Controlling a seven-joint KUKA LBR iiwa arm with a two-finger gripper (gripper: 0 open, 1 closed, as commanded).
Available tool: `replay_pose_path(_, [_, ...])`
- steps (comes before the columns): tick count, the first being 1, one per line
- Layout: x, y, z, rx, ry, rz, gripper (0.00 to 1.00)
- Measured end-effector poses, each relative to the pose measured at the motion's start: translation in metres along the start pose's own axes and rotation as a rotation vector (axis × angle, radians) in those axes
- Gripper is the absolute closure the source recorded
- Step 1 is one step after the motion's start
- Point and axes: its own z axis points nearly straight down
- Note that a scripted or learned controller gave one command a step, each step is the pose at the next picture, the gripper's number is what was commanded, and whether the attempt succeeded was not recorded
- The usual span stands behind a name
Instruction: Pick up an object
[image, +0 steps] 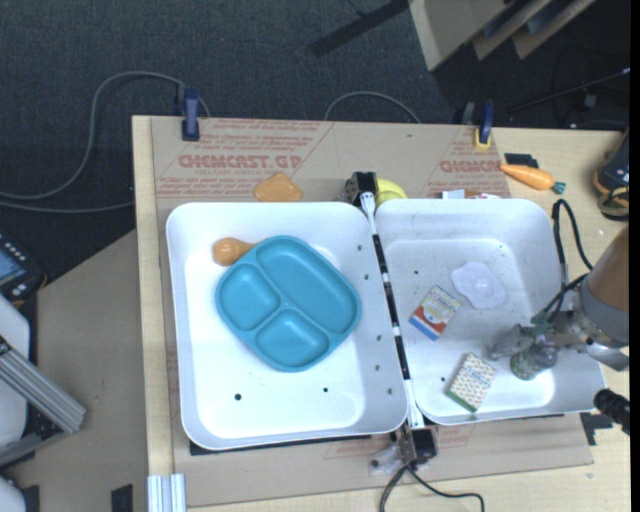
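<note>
My gripper (522, 352) hangs low over the right bin (520, 222), near its front right part. It is blurred and small. A speckled green-edged card (471, 381) lies just left of it on the bin floor. A small white box with red and blue print (433, 312) sits further left, mid-bin. A clear round lid (480, 285) rests behind the gripper. The left bin (200, 330) carries a blue divided plate (288, 301) and an orange piece (231, 250) at the plate's back left edge.
Outside the bins on the bench lie an orange lump (277, 188), a yellow object (389, 190) by the black clamp between the bins, and an orange carrot-like toy (529, 177) at the back right. A cable (564, 232) runs along the right bin's rim.
</note>
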Motion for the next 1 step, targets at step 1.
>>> replay_pose_path(1, [-0.0004, 0.0015, -0.0099, -0.003, -0.004, 0.000, 1.00])
